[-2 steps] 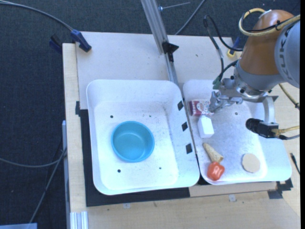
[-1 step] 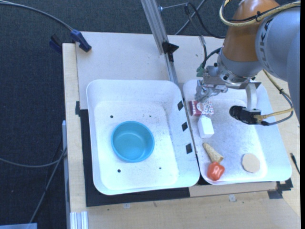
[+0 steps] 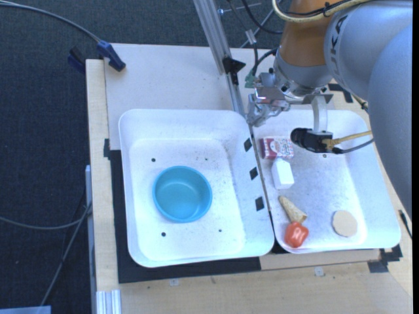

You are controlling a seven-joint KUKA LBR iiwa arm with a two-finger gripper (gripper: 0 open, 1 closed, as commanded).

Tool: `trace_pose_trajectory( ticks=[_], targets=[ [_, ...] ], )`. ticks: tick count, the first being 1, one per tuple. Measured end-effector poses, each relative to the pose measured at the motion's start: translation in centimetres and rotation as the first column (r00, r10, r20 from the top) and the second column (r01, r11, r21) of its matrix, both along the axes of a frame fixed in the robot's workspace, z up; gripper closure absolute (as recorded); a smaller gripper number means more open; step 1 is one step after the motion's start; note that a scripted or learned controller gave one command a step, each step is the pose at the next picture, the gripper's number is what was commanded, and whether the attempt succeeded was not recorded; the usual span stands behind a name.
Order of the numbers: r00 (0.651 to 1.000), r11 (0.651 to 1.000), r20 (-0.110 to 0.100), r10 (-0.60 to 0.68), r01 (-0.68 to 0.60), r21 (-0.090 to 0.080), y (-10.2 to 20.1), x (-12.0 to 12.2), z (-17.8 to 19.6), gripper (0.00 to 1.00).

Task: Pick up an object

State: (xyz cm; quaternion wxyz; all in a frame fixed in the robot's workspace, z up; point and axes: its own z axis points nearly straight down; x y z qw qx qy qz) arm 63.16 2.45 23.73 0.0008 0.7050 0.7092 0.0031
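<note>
Jaws [image 3: 262, 113] over right bin [image 3: 373, 175] rim

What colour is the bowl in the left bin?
Light blue bowl, seen best in the camera view.

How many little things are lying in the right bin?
5: a red-and-white carton near the top, a white block below it, a cone, a red pepper and a tan disc. The arm may hide more.

The round blue plastic bowl [image 3: 182, 193] sits in the left shallow white bin [image 3: 141, 244]; the right shallow white bin [image 3: 376, 201] holds a small white block [image 3: 283, 174], with a tan round disc [image 3: 344, 224] nearer its front-right corner.
</note>
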Motion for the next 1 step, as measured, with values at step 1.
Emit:
trace_pose_trajectory(
  ticks=[1],
  targets=[
    [1.000, 1.000, -0.001, 0.001, -0.001, 0.000, 5.70, 2.86, 0.47, 1.00]
  ],
)
